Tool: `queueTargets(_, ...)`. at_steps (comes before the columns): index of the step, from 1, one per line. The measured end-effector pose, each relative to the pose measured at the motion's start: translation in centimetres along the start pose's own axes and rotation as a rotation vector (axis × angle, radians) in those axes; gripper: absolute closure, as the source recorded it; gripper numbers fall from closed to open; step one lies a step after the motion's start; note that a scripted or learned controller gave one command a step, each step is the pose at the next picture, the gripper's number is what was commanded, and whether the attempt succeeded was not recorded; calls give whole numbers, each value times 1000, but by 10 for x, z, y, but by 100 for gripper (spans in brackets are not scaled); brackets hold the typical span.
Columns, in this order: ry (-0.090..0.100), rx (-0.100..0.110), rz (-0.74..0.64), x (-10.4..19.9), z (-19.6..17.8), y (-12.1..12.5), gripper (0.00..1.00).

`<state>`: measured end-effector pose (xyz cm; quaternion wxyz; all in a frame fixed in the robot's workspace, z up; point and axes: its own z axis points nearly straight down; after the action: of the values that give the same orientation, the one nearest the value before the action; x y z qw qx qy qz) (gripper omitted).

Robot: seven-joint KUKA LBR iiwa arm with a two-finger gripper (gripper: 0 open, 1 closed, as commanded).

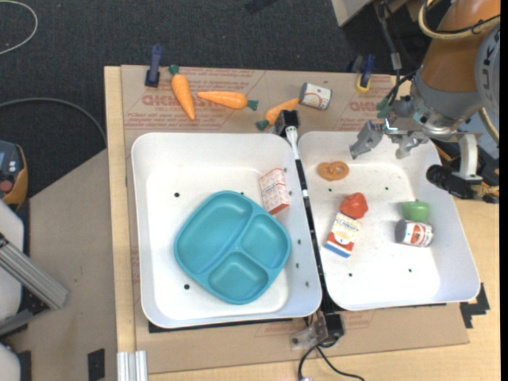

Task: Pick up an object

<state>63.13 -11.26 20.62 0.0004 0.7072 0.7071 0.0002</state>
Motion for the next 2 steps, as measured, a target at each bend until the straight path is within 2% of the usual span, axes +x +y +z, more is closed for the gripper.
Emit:
queueTargets(1,4,15,1,15,90,-61,0)
queueTargets(2,-2,-5,2,13,72,-55,100)
